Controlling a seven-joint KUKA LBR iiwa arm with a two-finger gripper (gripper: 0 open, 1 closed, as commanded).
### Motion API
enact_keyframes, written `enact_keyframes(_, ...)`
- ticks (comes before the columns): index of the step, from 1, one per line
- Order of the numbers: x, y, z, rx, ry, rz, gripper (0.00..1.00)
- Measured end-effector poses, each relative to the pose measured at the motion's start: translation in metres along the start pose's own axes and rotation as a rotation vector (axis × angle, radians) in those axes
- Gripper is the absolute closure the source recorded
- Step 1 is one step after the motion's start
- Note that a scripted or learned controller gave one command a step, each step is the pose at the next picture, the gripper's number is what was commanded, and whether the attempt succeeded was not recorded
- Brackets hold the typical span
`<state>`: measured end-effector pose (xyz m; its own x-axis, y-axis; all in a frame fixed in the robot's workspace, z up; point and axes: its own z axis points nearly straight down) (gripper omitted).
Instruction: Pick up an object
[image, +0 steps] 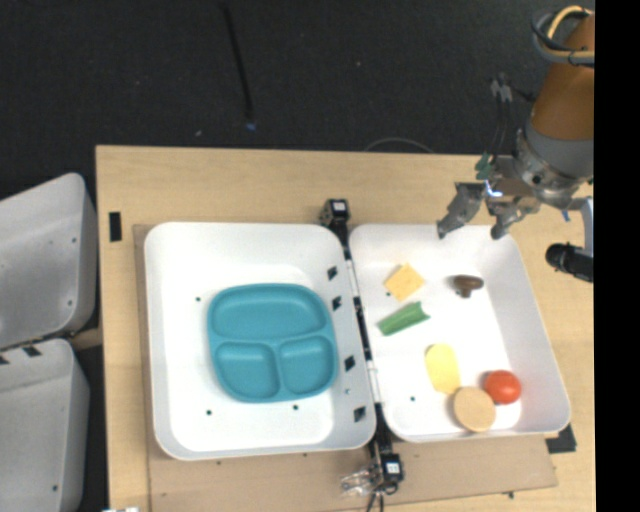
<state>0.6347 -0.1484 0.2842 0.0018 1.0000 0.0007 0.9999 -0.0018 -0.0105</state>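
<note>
Wooden counter (120, 480) carries two white bins side by side. Left bin (170, 420) holds a teal divided tray (270, 340). Right bin (535, 330) holds a yellow wedge (405, 282), a green piece (403, 319), a brown item (466, 285), a yellow oval (441, 367), a tan disc (474, 409) and a red ball (502, 386). Above its far rim the jaws (470, 222) hang spread apart, holding nothing.

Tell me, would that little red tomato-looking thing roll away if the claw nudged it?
Probably: the red tomato looks round and smooth, so it may roll. It touches the tan disc and sits near the bin's wall, which might stop it.
</note>
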Motion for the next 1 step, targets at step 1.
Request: enact_keyframes(1, 0.0003, 0.0017, -0.0074, -0.012, -0.001, -0.002, 0.00)
